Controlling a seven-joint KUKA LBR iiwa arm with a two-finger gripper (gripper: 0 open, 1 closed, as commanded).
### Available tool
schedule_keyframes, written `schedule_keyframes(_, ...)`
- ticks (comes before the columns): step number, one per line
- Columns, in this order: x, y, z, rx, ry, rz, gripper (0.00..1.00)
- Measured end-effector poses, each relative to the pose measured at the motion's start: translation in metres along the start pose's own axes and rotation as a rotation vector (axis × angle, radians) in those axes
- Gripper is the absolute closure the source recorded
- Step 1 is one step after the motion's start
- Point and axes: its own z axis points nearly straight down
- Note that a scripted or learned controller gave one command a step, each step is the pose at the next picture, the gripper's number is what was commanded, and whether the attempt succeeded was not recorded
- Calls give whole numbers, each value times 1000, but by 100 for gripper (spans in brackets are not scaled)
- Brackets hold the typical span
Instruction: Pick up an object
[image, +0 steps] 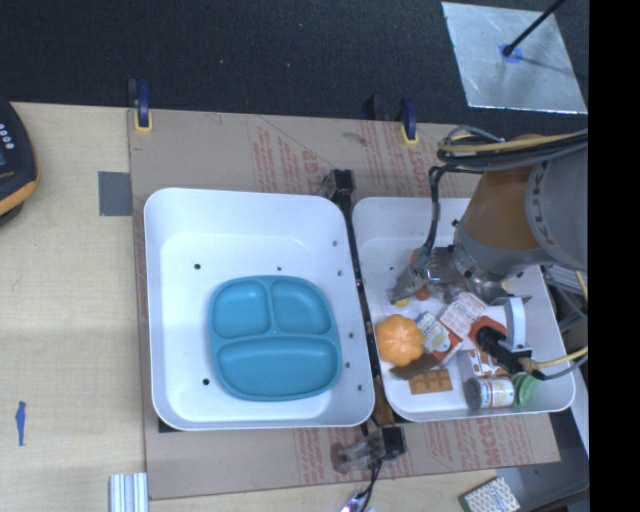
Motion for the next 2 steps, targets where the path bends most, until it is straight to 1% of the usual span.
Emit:
schedule_keyframes(1,6,62,-1,-9,0,-2,0)
schedule_keyframes(2,5,59,-12,-2,0,-2,100)
